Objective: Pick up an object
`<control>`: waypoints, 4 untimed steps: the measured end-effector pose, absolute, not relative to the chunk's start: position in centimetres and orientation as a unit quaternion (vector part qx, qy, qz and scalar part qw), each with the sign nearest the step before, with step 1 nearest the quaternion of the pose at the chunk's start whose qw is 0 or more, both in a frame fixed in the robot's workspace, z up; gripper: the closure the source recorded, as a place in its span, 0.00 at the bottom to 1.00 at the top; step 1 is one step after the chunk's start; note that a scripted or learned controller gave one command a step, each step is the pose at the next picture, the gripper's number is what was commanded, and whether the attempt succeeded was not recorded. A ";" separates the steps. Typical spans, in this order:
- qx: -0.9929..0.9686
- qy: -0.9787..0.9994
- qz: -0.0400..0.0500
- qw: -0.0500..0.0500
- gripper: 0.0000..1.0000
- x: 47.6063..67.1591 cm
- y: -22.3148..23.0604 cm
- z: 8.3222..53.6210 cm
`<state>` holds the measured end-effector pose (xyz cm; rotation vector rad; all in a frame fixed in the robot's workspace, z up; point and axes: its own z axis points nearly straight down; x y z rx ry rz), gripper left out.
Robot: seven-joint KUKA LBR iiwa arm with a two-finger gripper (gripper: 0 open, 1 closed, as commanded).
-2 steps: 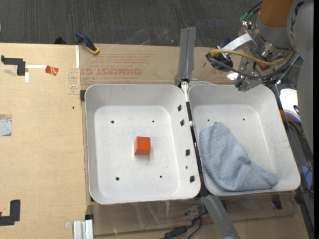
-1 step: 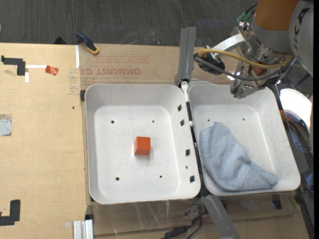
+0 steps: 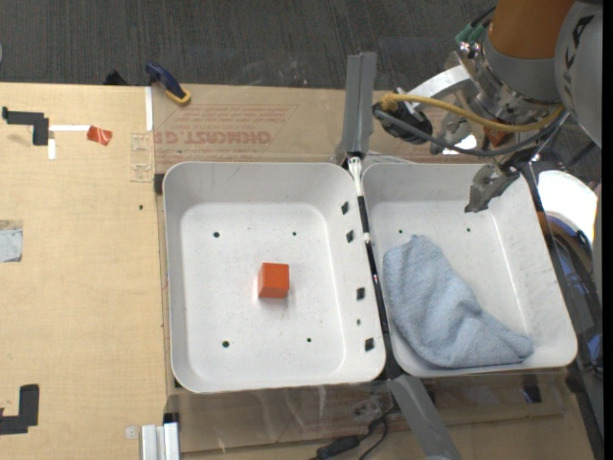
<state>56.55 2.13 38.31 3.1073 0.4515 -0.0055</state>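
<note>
A small red-orange block [image 3: 274, 281] lies near the middle of the left bin [image 3: 192, 257]. In the right bin [image 3: 431, 195], a crumpled light blue cloth [image 3: 445, 310] covers the front half. My gripper [image 3: 503, 192] hangs over the back right part of the right bin, above and behind the cloth and apart from it. Its fingers [image 3: 482, 192] stand spread apart, open, with nothing between them. The grey arm with its orange band [image 3: 536, 12] comes in from the upper right.
Yellow and black cables [image 3: 431, 113] loop off the wrist over the right bin's back rim. A grey divider post [image 3: 358, 103] stands between the bins. On the wooden bench to the left are a blue-yellow clamp [image 3: 168, 82] and a small red tag [image 3: 99, 135].
</note>
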 end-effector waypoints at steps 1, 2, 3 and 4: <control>0.995 0.099 -0.001 0.001 0.00 54.0 8.5 42.8; 0.995 0.099 -0.001 0.002 0.00 49.7 9.2 44.1; 0.995 0.098 -0.001 0.002 0.00 47.8 7.7 44.1; 0.995 0.099 0.000 0.002 0.00 47.8 11.7 44.2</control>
